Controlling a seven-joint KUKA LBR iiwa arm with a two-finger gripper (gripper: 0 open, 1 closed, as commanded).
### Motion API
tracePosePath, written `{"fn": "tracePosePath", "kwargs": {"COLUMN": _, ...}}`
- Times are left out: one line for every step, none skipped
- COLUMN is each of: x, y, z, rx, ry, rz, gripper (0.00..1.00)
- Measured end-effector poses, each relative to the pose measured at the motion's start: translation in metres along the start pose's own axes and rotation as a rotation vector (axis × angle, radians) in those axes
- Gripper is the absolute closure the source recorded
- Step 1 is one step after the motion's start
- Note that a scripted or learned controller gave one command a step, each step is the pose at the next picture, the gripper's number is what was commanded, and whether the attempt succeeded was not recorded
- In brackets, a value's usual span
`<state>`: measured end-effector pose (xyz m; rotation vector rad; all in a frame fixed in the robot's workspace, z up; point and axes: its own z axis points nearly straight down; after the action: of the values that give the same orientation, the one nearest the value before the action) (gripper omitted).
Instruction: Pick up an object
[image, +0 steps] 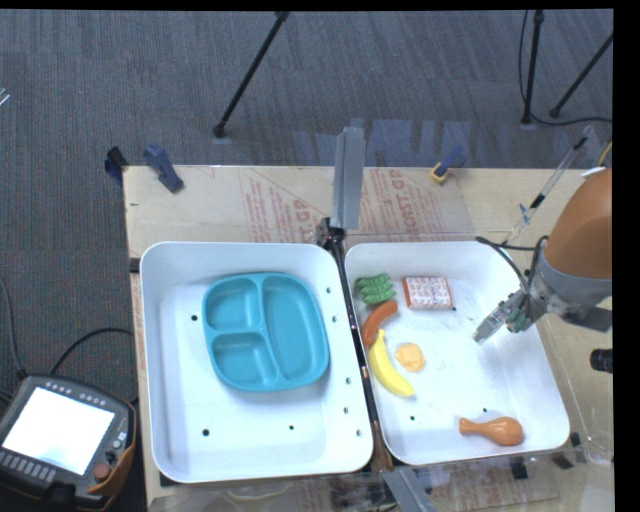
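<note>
A chicken drumstick (492, 429) lies at the right bin's (452, 452) near edge. Farther back sit a banana (389, 368), fried egg (410, 356), carrot (378, 320), green vegetable (374, 288) and red-and-white box (427, 293). The end effector (492, 327) hovers above the bin's right side, released, grasping nothing. A blue divided plate (267, 330) fills the left bin (170, 420).
</note>
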<state>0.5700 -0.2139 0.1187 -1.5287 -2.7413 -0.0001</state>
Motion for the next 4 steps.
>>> {"fn": "tracePosePath", "kwargs": {"x": 0.035, "y": -0.049, "z": 0.000, "rx": 0.000, "ry": 0.000, "rz": -0.204, "gripper": 1.00}}
{"fn": "tracePosePath", "kwargs": {"x": 0.052, "y": -0.077, "z": -0.005, "rx": -0.001, "ry": 0.000, "rz": -0.533, "gripper": 1.00}}
{"fn": "tracePosePath", "kwargs": {"x": 0.050, "y": -0.075, "z": -0.132, "rx": -0.005, "ry": -0.014, "rz": -0.668, "gripper": 1.00}}
{"fn": "tracePosePath", "kwargs": {"x": 0.044, "y": -0.059, "z": -0.056, "rx": -0.001, "ry": 0.003, "rz": -0.845, "gripper": 1.00}}
